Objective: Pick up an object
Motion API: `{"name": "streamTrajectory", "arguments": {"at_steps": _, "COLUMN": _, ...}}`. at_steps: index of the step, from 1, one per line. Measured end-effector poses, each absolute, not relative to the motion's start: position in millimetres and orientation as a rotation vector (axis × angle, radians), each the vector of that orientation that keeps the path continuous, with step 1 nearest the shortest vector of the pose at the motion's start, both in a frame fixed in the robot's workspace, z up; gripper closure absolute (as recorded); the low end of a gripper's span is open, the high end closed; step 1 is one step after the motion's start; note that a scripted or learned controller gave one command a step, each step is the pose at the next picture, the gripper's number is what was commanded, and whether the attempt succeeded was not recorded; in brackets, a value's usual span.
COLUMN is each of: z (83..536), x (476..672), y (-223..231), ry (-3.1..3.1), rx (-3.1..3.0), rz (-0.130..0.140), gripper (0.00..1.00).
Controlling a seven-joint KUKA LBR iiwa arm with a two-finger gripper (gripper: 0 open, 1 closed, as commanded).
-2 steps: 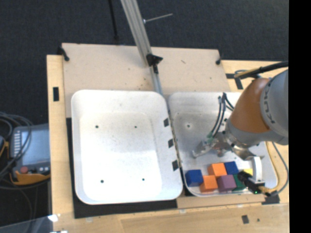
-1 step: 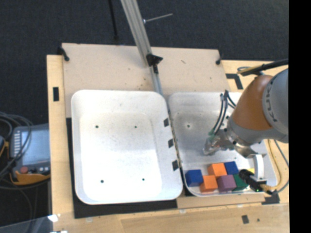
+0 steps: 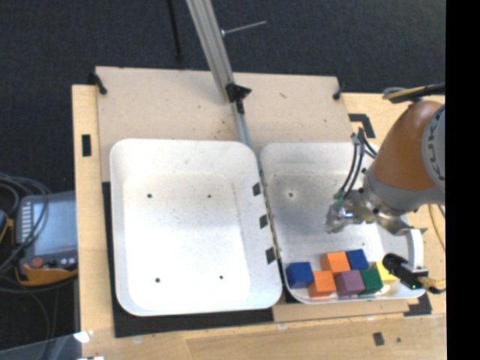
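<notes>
The arm (image 3: 409, 156) reaches over the right bin (image 3: 300, 171), and its gripper (image 3: 341, 217) hangs above the bin's floor, a little up from the cluster of blocks packed against the bin's near edge. From this slant I cannot tell whether the gripper is open or closed, and nothing is seen held in it.

The blocks lie tight together: a blue block (image 3: 299, 274) at the left end of the cluster, two orange blocks (image 3: 337, 262) and (image 3: 323, 281) beside it, a purple block (image 3: 349, 282), a second blue block (image 3: 357, 259), a green block (image 3: 371, 279) and a yellow block (image 3: 386, 272) nearest the bin's right wall.

To do the pick well, I judge the left blue block the easiest target: it stands slightly apart from the orange ones, so there is room on either side of it. The gripper should come straight down over its middle and close across two flat opposite faces. Going for the packed middle risks landing on a neighbour or wedging two pieces at once.

The blocks look like small hard cubes, painted in plain matte colours with crisp edges; they should neither squash nor roll. The bins are shallow smooth white trays with rounded corners, speckled and scuffed, so a nudged block may slide. The left bin (image 3: 187, 223) sits beside the right one on the pale wooden desk (image 3: 86, 201).
</notes>
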State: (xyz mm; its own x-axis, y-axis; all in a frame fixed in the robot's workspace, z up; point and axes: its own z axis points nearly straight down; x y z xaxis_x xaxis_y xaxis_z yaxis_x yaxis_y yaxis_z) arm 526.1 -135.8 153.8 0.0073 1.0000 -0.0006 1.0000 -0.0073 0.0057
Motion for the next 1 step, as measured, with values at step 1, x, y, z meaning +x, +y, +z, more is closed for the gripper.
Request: {"name": "streamTrajectory", "arguments": {"at_steps": 1, "z": 215.1, "x": 531.2, "y": -143.9, "ry": 2.22, "rx": 2.212, "rz": 0.007, "gripper": 1.0}}
